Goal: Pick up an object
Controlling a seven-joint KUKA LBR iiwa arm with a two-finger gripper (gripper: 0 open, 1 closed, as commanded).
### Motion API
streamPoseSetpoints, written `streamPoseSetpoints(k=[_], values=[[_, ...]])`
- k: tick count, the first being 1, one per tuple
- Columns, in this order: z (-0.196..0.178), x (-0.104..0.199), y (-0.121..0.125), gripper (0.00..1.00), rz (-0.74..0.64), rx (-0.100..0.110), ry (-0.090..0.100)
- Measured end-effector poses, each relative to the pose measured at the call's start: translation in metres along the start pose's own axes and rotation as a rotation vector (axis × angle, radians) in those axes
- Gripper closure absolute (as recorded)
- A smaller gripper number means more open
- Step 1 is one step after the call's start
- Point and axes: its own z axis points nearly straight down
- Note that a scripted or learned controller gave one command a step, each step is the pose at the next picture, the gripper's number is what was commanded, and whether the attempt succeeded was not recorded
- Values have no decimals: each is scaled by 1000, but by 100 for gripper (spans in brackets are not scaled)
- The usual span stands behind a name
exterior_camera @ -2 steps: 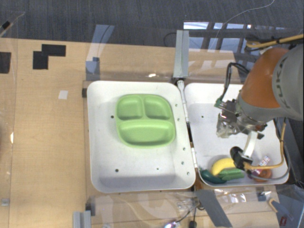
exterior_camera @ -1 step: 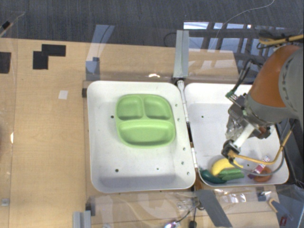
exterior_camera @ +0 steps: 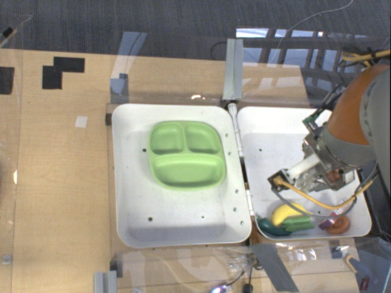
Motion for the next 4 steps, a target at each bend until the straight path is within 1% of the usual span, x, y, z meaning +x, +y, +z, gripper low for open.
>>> streamPoseSetpoints(k=[1,2,3,4], values=[[37,14,-7,100,227,1,-2],[-151,15,-31,100,231,-2,3],[-186,65,-56,100,196,-2,3],[6,123,-64,100,234,0,-2]])
